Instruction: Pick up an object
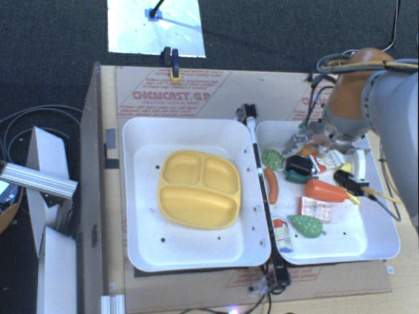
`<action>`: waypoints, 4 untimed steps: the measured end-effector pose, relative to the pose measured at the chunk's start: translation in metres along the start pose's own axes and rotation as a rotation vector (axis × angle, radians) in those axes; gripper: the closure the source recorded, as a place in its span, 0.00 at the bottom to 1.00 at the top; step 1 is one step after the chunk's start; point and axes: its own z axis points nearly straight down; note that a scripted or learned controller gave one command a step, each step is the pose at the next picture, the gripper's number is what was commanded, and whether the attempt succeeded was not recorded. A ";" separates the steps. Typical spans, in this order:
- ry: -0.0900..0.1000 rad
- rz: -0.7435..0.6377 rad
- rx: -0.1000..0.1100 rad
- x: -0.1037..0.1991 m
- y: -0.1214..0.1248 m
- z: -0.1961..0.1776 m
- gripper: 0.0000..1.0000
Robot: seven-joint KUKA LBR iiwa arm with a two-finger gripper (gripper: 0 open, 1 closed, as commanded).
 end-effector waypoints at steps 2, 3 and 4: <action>-0.007 -0.002 0.001 -0.003 0.000 -0.010 0.00; -0.006 0.000 -0.013 0.014 -0.037 -0.003 0.00; -0.005 0.000 -0.014 0.016 -0.085 -0.002 0.00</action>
